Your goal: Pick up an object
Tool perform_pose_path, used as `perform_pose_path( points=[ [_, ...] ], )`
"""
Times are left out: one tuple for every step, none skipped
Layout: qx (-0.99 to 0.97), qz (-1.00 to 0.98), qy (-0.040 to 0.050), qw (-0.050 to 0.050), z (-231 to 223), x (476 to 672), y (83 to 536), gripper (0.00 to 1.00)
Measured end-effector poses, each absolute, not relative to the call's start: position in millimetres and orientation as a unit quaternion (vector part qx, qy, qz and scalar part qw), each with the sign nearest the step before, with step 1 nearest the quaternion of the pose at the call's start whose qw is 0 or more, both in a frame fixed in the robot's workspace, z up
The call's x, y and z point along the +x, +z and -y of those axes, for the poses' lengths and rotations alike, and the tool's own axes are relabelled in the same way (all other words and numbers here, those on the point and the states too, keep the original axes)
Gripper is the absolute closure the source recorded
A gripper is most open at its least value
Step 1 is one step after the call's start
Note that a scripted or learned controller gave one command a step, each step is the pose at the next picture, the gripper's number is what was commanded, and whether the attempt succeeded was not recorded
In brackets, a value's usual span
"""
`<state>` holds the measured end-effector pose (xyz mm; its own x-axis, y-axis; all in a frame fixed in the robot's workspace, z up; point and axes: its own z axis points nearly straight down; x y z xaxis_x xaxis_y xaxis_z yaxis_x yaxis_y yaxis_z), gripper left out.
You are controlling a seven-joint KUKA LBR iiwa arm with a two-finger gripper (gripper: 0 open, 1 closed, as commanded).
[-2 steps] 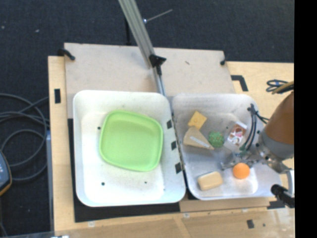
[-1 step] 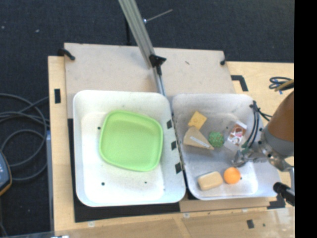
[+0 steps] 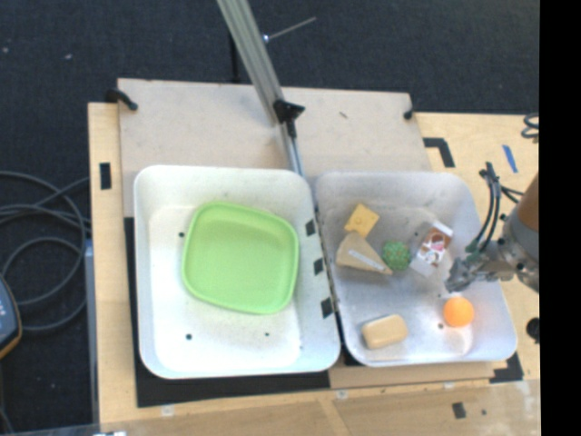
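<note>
On my feed the left bin point(image 3: 154, 271) holds a green plate point(image 3: 241, 257), lying flat near its middle. A grey metal pole point(image 3: 254, 53) slants down from the top edge to the seam between the bins, its upper end cut off by the frame.

In the right bin point(image 3: 399, 193) I see a yellow block point(image 3: 362, 219) toward the back left, and just below it a pale wedge point(image 3: 360, 257) touching a small green lump point(image 3: 397, 255) whose shape I can't make out. Beside that lies a white packet with red print point(image 3: 433, 246), too blurred to read. A tan bar point(image 3: 385, 331) rests near the front wall, and an orange ball point(image 3: 458, 312) sits to its right.

The gripper point(image 3: 461, 277) hangs just above the ball, near the packet; I can't tell how it is set. The arm point(image 3: 522, 234) is mostly cut off at the right.
</note>
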<state>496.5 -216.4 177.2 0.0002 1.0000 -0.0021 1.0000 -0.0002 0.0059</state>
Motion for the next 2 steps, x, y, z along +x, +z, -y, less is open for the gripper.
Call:
perform_pose_path(
  points=[
    [0.707, -0.707, 0.0014, 0.003, 221.5, 493.9, 238.7, 1.00],
    [0.707, -0.707, 0.0012, 0.002, 222.2, 494.7, 284.2, 1.00]
  ],
)
